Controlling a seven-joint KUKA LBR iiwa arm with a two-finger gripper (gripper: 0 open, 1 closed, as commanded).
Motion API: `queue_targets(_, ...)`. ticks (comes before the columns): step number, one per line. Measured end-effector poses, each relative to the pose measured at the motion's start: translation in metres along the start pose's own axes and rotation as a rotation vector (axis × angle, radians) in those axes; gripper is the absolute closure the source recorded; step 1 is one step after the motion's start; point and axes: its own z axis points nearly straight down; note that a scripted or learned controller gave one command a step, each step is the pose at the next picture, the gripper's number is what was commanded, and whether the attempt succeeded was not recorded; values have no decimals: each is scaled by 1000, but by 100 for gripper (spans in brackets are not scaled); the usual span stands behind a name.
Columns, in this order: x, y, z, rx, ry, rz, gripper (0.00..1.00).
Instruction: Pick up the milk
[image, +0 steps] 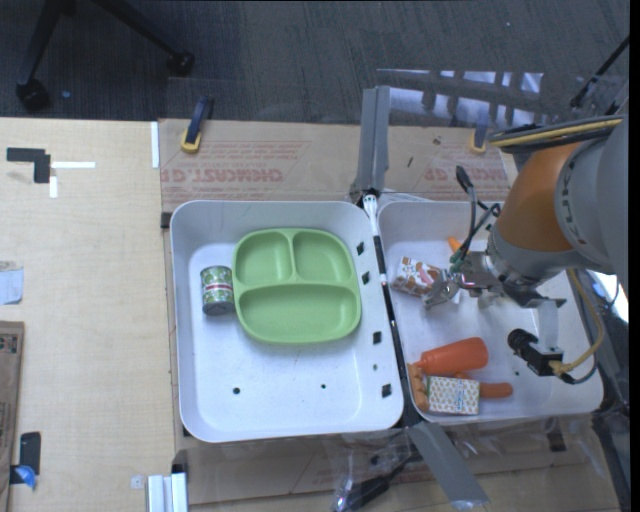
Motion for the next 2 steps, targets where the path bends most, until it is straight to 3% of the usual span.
queue_targets(1,8,54,2,14,-5,431,0)
queue_targets(2,11,76,3,66,-6,587,0)
